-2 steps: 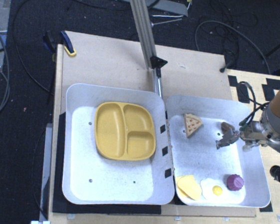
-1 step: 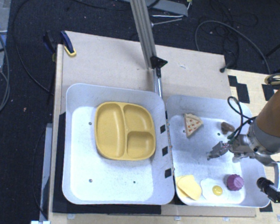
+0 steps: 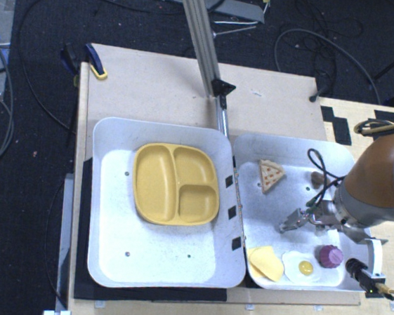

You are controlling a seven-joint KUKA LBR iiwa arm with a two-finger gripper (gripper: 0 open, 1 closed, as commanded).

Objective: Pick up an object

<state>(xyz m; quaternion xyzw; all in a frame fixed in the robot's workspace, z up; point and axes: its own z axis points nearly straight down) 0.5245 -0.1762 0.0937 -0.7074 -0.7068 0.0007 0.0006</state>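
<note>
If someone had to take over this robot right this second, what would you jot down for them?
Gripper: low in the right bin, nothing seen between its fingers; open or shut is unclear.
Right bin holds: pizza slice at the far side, yellow wedge, fried egg and purple piece along the near edge, a small brown item near the arm.
Left bin: yellow divided plate.
Done: nothing lifted yet.
Left: close on one object and raise it.

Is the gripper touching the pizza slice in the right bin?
Apart. The camera view shows bare bin floor between the gripper and the pizza slice, which lies further toward the bin's back edge.
</note>
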